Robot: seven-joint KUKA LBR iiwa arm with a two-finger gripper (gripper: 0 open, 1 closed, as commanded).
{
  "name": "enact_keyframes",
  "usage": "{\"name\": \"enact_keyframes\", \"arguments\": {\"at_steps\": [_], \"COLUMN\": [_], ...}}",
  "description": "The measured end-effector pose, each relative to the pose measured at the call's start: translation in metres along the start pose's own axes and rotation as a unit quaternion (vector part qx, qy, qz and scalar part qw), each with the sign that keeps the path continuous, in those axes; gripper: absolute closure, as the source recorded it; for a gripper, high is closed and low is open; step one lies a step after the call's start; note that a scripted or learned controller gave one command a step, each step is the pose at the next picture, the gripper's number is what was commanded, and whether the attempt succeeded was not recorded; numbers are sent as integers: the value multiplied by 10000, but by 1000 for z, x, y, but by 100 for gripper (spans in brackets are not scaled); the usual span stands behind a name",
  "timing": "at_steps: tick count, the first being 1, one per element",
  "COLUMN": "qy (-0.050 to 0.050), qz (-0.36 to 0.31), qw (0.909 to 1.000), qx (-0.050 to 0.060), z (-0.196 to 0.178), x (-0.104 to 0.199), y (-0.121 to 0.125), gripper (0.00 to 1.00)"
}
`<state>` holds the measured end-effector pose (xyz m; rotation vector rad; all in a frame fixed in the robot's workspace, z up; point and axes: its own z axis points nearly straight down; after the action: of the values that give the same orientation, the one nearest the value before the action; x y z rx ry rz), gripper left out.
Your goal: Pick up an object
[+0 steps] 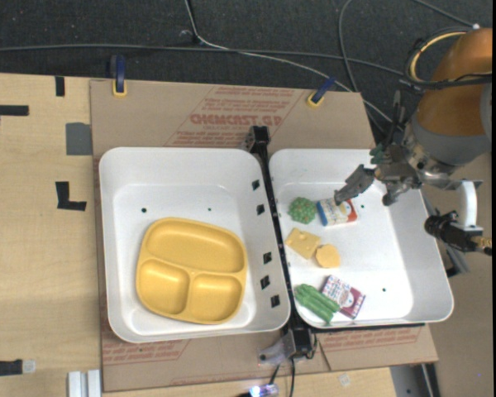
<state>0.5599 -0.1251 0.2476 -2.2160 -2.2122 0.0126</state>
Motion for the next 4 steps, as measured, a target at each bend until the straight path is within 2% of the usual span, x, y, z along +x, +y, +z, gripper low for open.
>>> {"name": "enact_keyframes", "arguments": {"at_steps": [1, 2, 3, 4], "qy": [-8, -9, -4, -3], "qz": [-16, -7, -14, -15], "qw": [10000, 10000, 10000, 10000], "qx": [-57, -34, -31, -39], "z": [-6, 45, 99, 154], "x": [0, -7, 1, 6], "y": [2, -5, -13, -4], "gripper": [0, 0, 0, 0]}}
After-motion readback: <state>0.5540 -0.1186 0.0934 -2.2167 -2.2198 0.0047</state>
